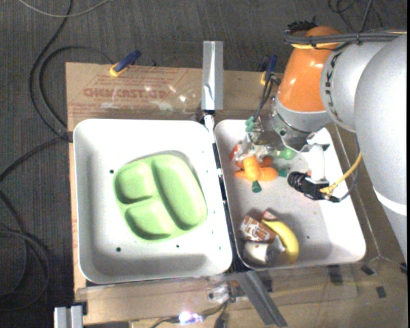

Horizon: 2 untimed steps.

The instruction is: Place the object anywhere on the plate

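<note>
One fixed camera looks down at a slant on both bins, the left bin [89,203] and right bin [342,238].

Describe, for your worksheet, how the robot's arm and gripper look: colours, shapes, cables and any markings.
The arm is bulky, rounded and light grey, with a glossy orange band above the wrist and dark lettering partly visible beside it. Black cables run along the top. The gripper is a small metallic assembly, and a yellow cable leads to a black connector nearby.

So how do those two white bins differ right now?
The left bin holds a green divided plate; the right bin holds small items, including a banana and a carrot. The arm's gripper is down in the right bin, not the left bin. Both are shallow and white.
</note>
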Each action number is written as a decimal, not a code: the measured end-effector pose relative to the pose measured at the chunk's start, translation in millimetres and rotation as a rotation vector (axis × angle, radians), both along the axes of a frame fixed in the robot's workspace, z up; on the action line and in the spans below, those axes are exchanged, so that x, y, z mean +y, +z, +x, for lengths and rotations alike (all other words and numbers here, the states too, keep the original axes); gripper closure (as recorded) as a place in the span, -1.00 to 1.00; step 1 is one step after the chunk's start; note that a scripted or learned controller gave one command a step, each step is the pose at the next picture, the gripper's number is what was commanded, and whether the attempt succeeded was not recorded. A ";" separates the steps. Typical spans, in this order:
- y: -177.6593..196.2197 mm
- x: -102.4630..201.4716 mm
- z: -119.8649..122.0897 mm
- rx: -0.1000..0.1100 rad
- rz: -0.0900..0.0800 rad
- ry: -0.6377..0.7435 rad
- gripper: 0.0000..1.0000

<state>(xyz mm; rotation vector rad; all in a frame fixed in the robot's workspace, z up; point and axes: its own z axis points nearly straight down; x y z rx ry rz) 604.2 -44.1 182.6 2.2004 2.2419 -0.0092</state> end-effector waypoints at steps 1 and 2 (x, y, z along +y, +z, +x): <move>-0.2 73.1 -43.3 0.000 0.004 0.121 1.00; -0.2 72.9 -43.3 0.000 0.005 0.121 -1.00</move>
